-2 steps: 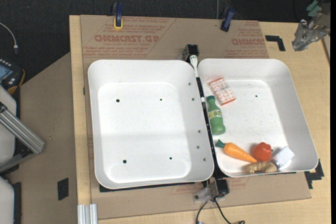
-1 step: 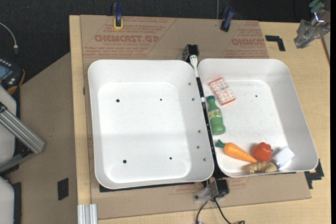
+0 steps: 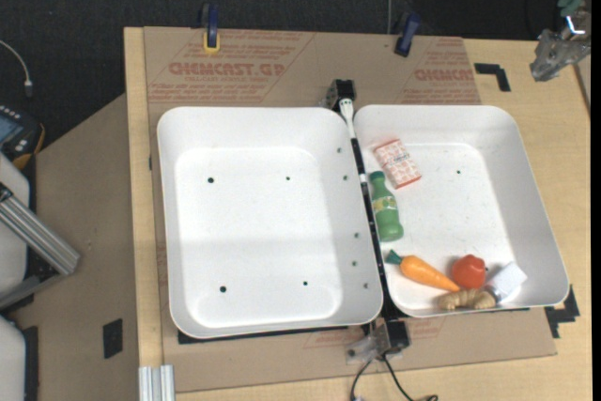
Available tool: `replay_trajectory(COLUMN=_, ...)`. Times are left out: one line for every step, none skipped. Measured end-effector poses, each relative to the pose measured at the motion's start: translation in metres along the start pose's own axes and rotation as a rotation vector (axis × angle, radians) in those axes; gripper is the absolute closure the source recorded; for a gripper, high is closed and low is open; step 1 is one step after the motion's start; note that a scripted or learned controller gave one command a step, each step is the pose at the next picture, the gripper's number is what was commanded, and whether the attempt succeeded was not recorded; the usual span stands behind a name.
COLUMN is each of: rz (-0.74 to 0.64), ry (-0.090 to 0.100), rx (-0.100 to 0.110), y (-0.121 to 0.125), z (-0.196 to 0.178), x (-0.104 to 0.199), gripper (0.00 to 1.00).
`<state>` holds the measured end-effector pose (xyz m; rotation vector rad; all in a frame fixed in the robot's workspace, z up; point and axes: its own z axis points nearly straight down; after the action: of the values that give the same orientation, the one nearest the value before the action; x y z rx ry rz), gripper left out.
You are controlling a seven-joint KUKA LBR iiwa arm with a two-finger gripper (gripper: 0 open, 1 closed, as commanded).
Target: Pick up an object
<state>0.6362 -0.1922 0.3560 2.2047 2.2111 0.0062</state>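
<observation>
The right bin (image 3: pixel 526 192) holds several objects. A red-and-white packet (image 3: pixel 396 162) lies near its back left. A green bottle (image 3: pixel 384 207) rests along the left wall, just in front of the packet. At the front lie an orange carrot (image 3: pixel 423 271), a red round fruit (image 3: pixel 470 270), a tan ginger-like root (image 3: pixel 467 300) and a small white piece (image 3: pixel 508 282). My gripper (image 3: pixel 556 54) hangs at the view's far right, beyond the right bin's back right corner and well away from all the objects.
The left bin (image 3: pixel 178 202) sits beside the right one, on a brown board (image 3: pixel 282 61) held by two clamps at the back. Cables and a small connector (image 3: pixel 342 94) lie between the bins at the back.
</observation>
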Motion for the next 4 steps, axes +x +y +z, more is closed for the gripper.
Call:
replay_trajectory(rz=0.0, ry=-0.003, rx=-0.004, y=0.001, z=-0.011, x=0.0, gripper=1.0)
replay_trajectory(rz=-0.001, ry=-0.005, rx=-0.008, y=0.002, z=-0.021, x=0.0, gripper=1.0)
replay_trajectory(rz=0.005, ry=0.006, rx=0.008, y=0.021, z=-0.074, x=-0.034, gripper=1.0)
replay_trajectory(rz=0.002, ry=0.005, rx=0.009, y=0.021, z=-0.083, x=-0.033, gripper=1.0)
